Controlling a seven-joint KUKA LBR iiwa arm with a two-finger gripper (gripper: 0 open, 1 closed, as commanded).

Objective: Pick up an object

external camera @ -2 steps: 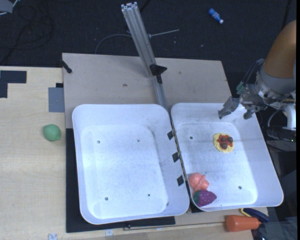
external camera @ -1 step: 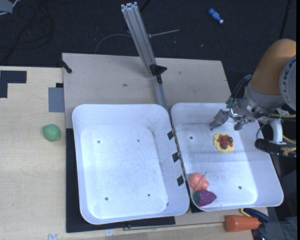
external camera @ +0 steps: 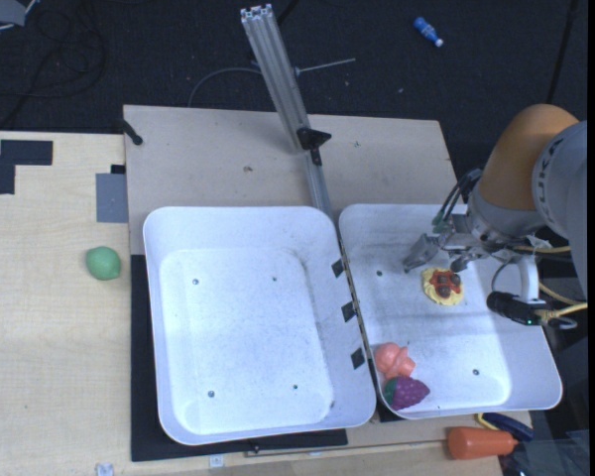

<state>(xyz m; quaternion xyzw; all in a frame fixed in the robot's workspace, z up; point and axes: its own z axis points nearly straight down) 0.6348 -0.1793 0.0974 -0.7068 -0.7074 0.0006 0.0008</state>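
**A:** Take the right-hand bin (external camera: 476, 385) as your landmark. Your gripper (external camera: 439, 259) sits over that bin's middle, toward its far wall, with the fingers spread and nothing between them. The yellow and red toy (external camera: 443, 287) lies on the bin floor just on the near side of the fingertips. To my eye it is close under them but not yet straddled.

**B:** So that toy is your target?

**A:** I'd judge so; it is the nearest thing to the fingers. You also have an orange and purple toy cluster (external camera: 400, 373) in the bin's near left corner, well apart from the gripper, so it shouldn't get in your way.

**B:** How should you do the grasp well?

**A:** Centre the open fingers over the yellow toy before you descend, so one finger lands on each side of it and not on top. The toy looks low and flat, so you'll likely need to go right down to the bin floor. Close only once it sits squarely between the fingers. Then lift straight up and check that it comes with you.

**B:** Any risk?

**A:** A finger landing on the toy's edge could push it aside across the floor.
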